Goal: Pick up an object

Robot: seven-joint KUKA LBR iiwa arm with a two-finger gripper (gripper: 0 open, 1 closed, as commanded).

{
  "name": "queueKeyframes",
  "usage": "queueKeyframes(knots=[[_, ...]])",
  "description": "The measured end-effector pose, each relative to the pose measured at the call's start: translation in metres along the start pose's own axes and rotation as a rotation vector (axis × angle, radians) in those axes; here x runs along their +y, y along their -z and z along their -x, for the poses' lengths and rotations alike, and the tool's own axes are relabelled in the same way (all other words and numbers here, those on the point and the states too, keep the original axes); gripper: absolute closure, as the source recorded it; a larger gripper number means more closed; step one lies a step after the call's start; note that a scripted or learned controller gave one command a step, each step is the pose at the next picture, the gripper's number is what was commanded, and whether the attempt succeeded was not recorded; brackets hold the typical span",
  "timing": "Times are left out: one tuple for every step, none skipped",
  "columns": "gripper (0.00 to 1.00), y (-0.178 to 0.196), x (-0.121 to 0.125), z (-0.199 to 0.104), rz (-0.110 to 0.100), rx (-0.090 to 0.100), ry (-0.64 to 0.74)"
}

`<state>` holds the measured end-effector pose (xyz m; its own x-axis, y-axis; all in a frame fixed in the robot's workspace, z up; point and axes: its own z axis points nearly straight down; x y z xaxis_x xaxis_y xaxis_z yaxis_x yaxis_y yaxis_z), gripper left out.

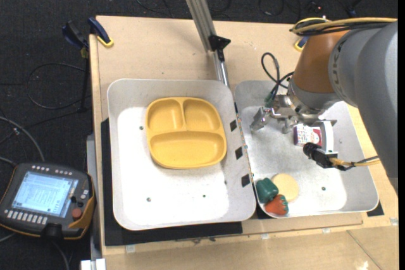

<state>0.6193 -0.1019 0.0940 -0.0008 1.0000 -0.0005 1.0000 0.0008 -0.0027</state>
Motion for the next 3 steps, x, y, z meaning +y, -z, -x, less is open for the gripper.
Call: queueKeyframes(knots=[[1.00, 0.012, 0.001, 0.000, 0.004, 0.000, 0.000], [1.00, 0.062, 0.009, -0.008, 0.009, 0.000, 0.002], [1.00, 0.115, 0.010, -0.008, 0.009, 0.000, 0.002]])
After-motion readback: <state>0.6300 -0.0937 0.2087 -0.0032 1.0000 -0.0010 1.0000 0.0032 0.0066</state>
